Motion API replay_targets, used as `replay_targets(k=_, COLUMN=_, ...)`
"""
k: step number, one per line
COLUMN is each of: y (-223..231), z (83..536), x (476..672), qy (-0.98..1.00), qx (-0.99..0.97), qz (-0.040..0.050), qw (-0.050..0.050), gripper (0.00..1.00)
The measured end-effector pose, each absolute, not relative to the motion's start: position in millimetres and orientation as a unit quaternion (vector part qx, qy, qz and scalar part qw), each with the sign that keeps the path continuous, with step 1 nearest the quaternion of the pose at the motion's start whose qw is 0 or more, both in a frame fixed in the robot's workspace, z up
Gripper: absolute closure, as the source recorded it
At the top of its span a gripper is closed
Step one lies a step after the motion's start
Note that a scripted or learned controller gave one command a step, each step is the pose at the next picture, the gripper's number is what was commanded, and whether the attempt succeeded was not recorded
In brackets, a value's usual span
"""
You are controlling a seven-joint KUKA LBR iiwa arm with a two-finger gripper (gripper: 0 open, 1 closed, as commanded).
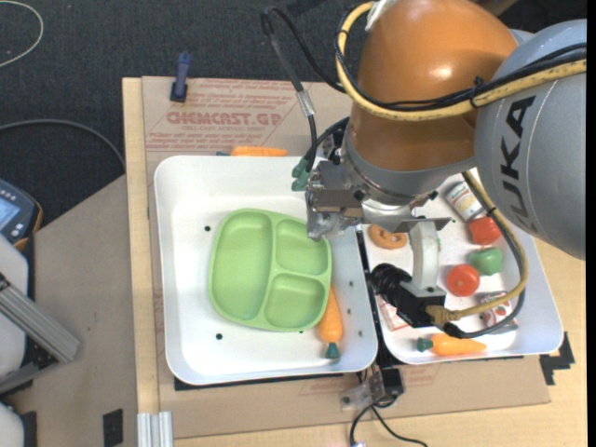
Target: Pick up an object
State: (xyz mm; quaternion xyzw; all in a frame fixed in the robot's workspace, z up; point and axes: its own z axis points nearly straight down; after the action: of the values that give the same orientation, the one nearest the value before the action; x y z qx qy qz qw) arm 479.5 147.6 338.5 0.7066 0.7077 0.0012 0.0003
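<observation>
While the grey arm with its orange band leans in over the bench, the gripper (pixel 319 223) hangs above the seam between the two shallow white bins, right at the far right corner of a light green, three-compartment plastic plate (pixel 265 273). Whether the gripper is open or closed cannot be told, since the wrist hides much of it, and nothing can be seen gripped.

The plate lies flat in the left bin (pixel 182 277), spreading from the gripper toward the view's left and the near edge, with its one big compartment on the side away from the gripper.

Nearer the camera than the gripper, a small orange toy carrot (pixel 331 317) lies in the same bin, squeezed between the plate's right edge and the bin wall. Its long axis runs along that wall, the orange end toward the gripper and the green stem end pointing at the near edge.

To the gripper's right, the right bin (pixel 545 329) holds a tan ring (pixel 386 239) just beside the gripper, a red tomato (pixel 463 278), a green piece (pixel 489 261) and a second orange carrot (pixel 454 345) lying crosswise, stem end toward the view's left.
</observation>
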Motion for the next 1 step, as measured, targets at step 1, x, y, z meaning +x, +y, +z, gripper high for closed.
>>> replay_targets(k=1, y=149.2, z=464.6, x=480.3, qy=0.708, qx=0.706, qz=0.0077, qw=0.004, gripper=1.0)
